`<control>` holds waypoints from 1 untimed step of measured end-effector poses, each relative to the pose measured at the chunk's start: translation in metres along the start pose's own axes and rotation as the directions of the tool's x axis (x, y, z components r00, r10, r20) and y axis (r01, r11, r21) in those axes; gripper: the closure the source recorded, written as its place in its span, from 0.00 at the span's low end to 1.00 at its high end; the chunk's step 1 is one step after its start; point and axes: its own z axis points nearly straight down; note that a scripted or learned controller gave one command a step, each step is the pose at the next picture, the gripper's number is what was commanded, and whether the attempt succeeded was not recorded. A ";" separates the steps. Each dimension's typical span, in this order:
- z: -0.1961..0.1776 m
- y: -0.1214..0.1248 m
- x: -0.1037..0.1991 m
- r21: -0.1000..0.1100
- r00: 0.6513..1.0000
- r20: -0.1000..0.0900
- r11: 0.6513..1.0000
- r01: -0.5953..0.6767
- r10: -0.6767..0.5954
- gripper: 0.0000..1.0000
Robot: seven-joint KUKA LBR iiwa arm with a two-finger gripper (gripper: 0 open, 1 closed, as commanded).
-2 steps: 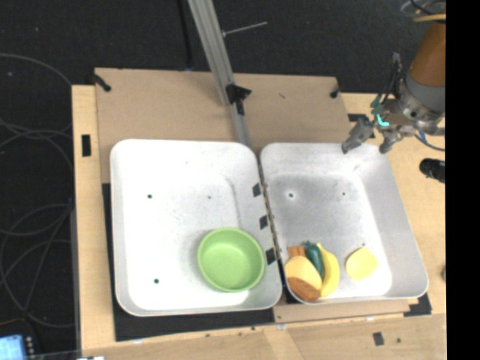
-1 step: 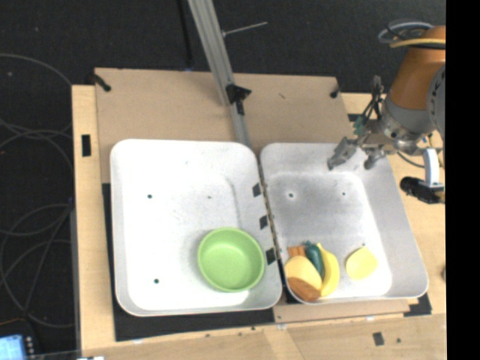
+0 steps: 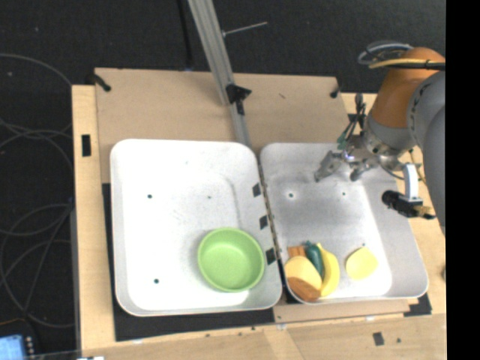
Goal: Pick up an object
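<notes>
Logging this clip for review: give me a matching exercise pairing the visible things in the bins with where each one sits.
Things:
1. round light-green plastic bowl
2. flat yellow round piece
3. cluster of orange and yellow toy food
4. two-finger metal claw

Places:
A. right bin, near-left corner
B. above the right bin's far part
C. left bin, near-right part
D. right bin, near-right part

Pairs: 1-C, 2-D, 3-A, 4-B

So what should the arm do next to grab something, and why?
Probably swing toward the near end of the right bin and come down over the yellow round piece. The gripper hangs open at the bin's far end with nothing between its fingers, and that piece lies apart from the banana and orange item clustered in the corner.
</notes>
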 end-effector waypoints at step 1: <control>0.015 0.000 -0.002 -0.003 1.000 0.002 1.000 0.000 0.000 0.00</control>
